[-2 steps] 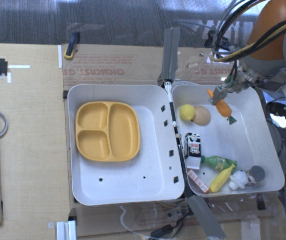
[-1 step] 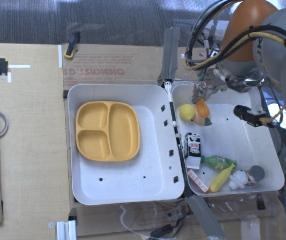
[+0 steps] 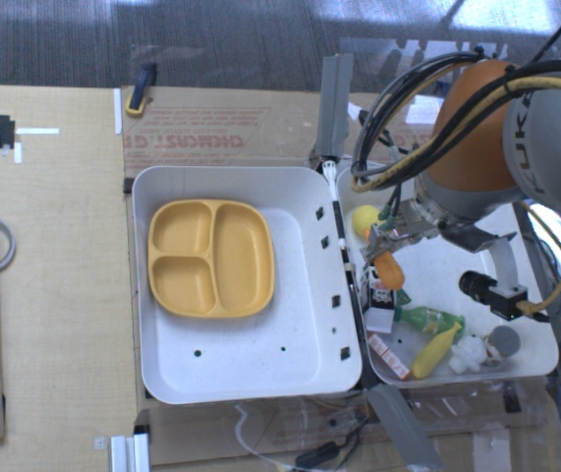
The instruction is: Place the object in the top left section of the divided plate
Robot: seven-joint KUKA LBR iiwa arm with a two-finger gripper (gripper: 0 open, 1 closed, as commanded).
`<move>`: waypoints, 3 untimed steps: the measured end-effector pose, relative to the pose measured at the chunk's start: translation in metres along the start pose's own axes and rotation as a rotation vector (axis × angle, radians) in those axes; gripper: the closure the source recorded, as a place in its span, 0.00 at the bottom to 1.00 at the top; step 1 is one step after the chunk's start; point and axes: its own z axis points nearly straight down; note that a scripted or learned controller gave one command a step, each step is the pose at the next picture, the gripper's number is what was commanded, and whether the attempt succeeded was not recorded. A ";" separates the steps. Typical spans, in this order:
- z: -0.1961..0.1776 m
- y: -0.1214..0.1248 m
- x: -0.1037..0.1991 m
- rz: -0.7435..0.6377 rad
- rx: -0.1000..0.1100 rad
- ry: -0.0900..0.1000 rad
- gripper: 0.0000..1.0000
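Over in the right bin (image 3: 531, 357) the end effector (image 3: 386, 249) looks clamped on a small orange object (image 3: 388, 269), probably light, smooth and slippery, best pinched mid-body.

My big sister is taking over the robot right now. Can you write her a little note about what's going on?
Gripper: low in the right bin, right above an orange object; whether it has hold of it cannot be told.
Divided plate: yellow, in the left bin, nothing in any of its sections.
Also in the right bin: a yellow ball, a green item, a banana-like piece.
Done: nothing placed yet.
Left: grasp an object, carry it over, set it in the plate's top left section.
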 end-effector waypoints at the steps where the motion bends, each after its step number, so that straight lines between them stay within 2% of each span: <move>1: 0.000 -0.014 0.084 -0.039 0.000 -0.001 1.00; 2: 0.000 0.047 0.091 -0.026 0.000 -0.001 1.00; 3: 0.000 0.047 0.091 -0.025 0.000 -0.001 0.00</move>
